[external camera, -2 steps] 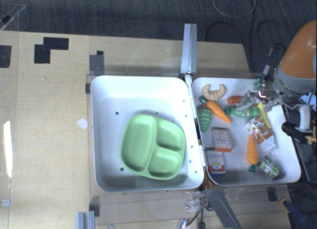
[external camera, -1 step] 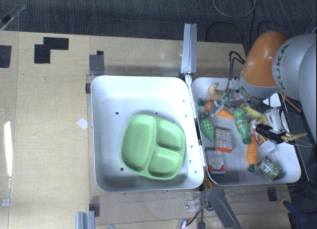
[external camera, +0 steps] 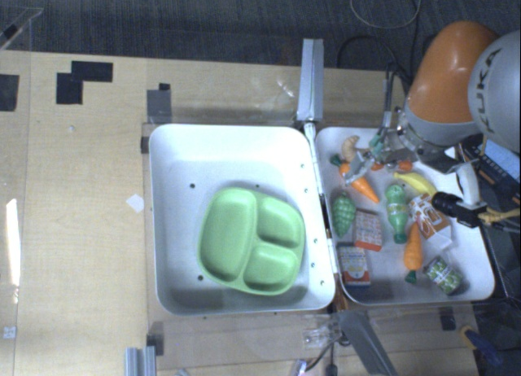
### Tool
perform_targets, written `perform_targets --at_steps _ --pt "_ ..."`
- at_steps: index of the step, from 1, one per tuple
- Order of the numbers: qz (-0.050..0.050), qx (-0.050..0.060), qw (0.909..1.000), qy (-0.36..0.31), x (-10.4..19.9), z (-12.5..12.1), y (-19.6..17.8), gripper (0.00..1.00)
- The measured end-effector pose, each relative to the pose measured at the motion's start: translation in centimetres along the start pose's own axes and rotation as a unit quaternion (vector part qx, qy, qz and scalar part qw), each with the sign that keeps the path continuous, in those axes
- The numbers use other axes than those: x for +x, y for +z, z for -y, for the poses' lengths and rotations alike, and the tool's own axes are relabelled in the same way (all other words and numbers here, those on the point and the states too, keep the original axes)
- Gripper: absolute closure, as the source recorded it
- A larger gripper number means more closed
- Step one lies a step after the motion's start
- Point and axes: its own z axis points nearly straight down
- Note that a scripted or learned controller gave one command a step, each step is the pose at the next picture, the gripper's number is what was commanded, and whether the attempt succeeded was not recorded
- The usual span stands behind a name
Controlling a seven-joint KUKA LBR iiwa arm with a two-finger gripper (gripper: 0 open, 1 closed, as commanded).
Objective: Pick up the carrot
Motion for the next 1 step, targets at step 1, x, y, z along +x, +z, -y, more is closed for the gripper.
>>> perform_targets --at_steps 1 --pt "0.000 0.000 1.0000 0.000 0.00 0.01 0.02 0.00"
